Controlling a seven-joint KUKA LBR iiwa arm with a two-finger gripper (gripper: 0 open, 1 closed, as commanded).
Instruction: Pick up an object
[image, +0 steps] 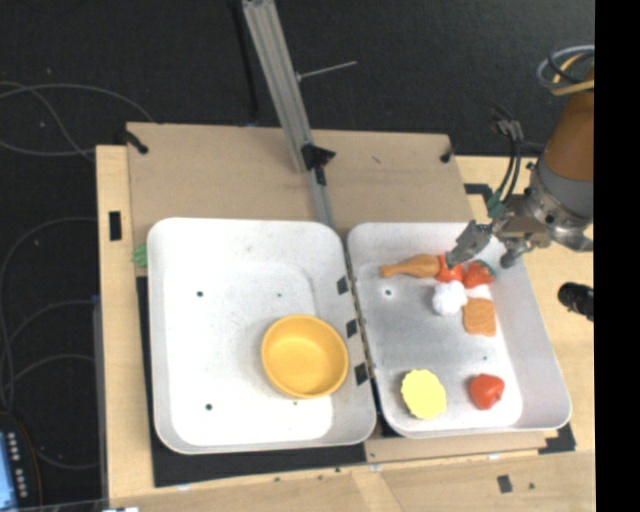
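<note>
The right bin (520, 300) holds several small objects. An orange drumstick-shaped piece (410, 267) lies near its far edge, with a red piece (478, 274) beside it. A white lump (449, 297) sits just below those. A tan-orange chunk (480, 318) lies to the right of the lump. At the near edge rest a yellow scalloped disc (423, 394) and a red piece (486, 391). My gripper (489, 249) hovers over the far right part of this bin, just above the red piece. It is open, with nothing between its fingers.
A yellow bowl (304, 356) stands in the left bin (200, 270), close to the divider. A slanted metal post (290, 100) rises behind the bins. The arm's orange band (572, 140) hangs at the right edge.
</note>
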